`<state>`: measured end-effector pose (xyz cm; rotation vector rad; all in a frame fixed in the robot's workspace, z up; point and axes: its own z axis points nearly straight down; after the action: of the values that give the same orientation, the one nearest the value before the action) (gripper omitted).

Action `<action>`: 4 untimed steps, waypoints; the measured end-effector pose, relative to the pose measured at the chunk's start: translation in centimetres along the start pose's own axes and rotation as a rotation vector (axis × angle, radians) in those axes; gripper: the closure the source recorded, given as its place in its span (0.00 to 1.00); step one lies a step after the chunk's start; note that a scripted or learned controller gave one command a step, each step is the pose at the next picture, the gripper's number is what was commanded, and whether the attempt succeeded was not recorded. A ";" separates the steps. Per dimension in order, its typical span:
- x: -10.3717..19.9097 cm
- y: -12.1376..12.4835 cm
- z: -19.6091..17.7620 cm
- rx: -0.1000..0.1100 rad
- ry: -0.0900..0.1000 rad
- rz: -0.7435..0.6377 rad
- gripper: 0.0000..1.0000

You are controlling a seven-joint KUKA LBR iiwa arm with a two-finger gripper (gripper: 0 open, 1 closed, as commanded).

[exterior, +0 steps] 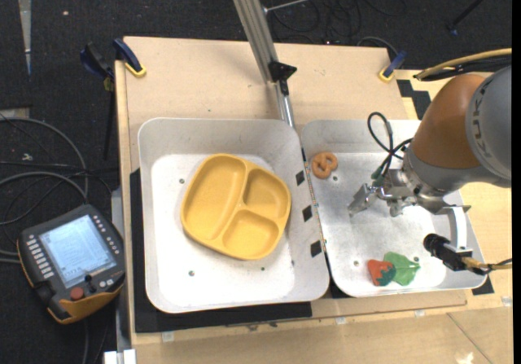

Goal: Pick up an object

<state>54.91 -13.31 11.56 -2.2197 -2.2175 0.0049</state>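
In the right bin [342, 265] a small orange pretzel-shaped object [324, 164] lies near the far left corner. A red and green toy [393, 270] rests by the bin's near edge. The gripper [364, 198] hovers over the middle of the right bin, between these two objects and apart from both. The grey arm with its orange band [456, 130] reaches in from the right. A yellow divided plate [236, 206] sits in the middle of the left bin [163, 273].
A metal pole [256, 24] slants up from the far side where the two bins meet. Cables hang near the wrist [381, 130]. A teach pendant [69, 260] lies on the floor to the left of the bench.
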 end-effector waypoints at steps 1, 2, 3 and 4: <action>0.1 0.0 2.1 -0.004 -0.001 -0.001 0.00; 0.0 0.1 1.0 -0.007 -0.001 -0.001 1.00; 0.7 0.3 -3.5 -0.010 -0.002 -0.004 1.00; 1.2 0.9 -8.0 -0.010 -0.002 -0.005 1.00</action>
<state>55.82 -12.14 19.53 -2.2207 -2.2288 -0.0048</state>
